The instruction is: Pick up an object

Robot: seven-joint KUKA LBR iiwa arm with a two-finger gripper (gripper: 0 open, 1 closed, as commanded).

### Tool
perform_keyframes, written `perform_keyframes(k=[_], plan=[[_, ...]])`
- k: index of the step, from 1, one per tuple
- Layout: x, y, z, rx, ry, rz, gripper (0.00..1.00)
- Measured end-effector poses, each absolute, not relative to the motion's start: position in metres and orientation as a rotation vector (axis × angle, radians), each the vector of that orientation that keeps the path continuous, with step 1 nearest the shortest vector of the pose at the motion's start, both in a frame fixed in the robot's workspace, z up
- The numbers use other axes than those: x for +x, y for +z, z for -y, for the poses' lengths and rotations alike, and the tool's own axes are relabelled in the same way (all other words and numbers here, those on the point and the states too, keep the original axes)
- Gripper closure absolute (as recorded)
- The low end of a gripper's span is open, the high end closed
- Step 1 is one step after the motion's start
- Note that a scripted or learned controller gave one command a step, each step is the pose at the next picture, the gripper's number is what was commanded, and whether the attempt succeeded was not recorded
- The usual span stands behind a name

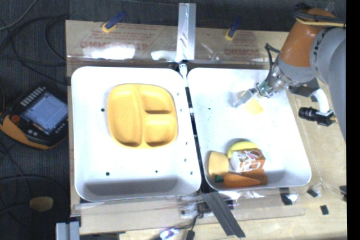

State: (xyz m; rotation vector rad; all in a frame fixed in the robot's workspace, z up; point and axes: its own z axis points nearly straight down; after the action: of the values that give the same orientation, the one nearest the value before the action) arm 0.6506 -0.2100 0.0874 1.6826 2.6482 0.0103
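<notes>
Where legible, no carton [247, 161] wording.

Left bin [84, 121]: held a sectioned tray [142, 114], lying near its middle. Right bin [281, 137]: a carton [247, 161], a carrot [243, 180] and a bread slice [217, 163] clustered touching at the near edge; a small flat piece [255, 108] lay apart toward the far side, beside the gripper [243, 98].
</notes>
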Motion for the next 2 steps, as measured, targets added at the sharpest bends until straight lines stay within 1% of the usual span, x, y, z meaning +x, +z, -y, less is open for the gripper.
perform_keyframes(k=[1, 2], plan=[[0.662, 0.090, 0.209, 1.999, 0.019, -2.441, 0.00], [0.627, 0.191, 0.207, 2.189, -0.003, -2.250, 0.00]])
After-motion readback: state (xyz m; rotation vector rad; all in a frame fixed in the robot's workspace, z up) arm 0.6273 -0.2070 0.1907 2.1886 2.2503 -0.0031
